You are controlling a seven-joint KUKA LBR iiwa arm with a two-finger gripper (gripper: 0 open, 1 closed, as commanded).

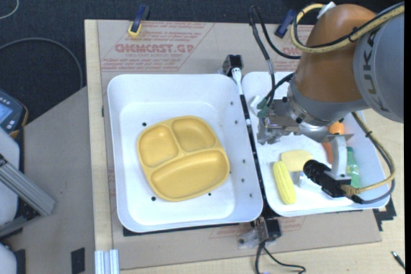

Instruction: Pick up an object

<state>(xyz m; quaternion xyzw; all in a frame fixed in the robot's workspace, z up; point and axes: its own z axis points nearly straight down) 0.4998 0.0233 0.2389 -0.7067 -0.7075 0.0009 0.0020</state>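
Observation:
My gripper [268, 129] hangs over the left part of the right bin [369, 202], close to the wall between the two bins. Nothing shows in its grasp. Just below it in that bin lie a yellow corn cob [284, 182] and a pale yellow block [296, 159]. To the right, partly hidden under the arm, are an orange piece [337, 128], a thin reddish piece [327, 151] and a green item [352, 162]. A yellow divided plate [183, 156] lies in the middle of the left bin [122, 99].
The grey and orange arm [337, 61] covers the top of the right bin. Both bins sit on a cardboard sheet [154, 45] held by clamps at the back. Cables run along the wall between the bins.

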